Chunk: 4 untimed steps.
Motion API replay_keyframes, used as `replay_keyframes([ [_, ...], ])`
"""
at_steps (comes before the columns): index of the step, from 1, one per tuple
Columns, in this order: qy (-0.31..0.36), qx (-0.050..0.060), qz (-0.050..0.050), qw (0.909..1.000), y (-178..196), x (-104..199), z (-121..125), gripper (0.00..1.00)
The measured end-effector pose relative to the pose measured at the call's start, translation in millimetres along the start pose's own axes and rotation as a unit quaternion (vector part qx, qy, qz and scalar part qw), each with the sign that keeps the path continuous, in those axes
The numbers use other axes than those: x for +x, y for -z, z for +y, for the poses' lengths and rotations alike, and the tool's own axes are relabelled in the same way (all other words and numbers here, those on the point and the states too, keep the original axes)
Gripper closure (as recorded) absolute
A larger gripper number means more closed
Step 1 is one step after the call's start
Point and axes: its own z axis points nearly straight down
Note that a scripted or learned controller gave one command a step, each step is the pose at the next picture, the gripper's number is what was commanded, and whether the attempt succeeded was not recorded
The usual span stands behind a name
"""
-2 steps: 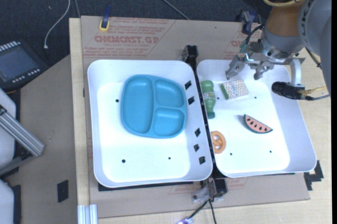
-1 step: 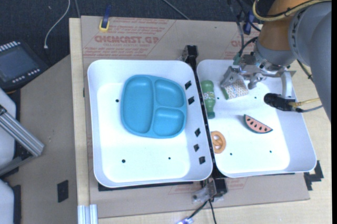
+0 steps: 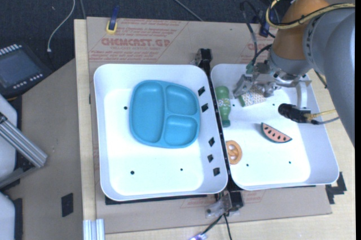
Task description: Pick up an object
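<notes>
My gripper [image 3: 250,86] is low over the far left part of the right bin [image 3: 316,168], hanging from the grey arm with the orange band [image 3: 296,30]. Directly below it lies a small speckled pink-and-white object [image 3: 255,99], partly hidden by the gripper. A green bottle [image 3: 224,104] lies just left of the gripper, along the bin's left wall. A watermelon slice [image 3: 276,134] rests in the middle of the right bin. A pretzel [image 3: 233,151] sits near the left wall, closer to the front.
The left bin [image 3: 113,165] holds a blue divided plate [image 3: 164,113]. A black part with a yellow cable [image 3: 294,113] hangs off the arm over the right bin's right side. Loose cables lie on the dark floor behind the bench.
</notes>
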Motion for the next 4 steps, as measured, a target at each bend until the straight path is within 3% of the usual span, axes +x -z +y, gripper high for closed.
replay_keyframes([
  [1, 0.000, -0.006, 0.000, 1.0000, 15.7, 0.4, 3.5, 1.00],
  [3, 0.000, -0.002, 0.000, 1.0000, 124.0, -8.0, 0.7, 1.00],
  [4, 0.002, 0.002, 0.002, 1.0000, 117.2, 41.7, -9.5, 1.00],
])
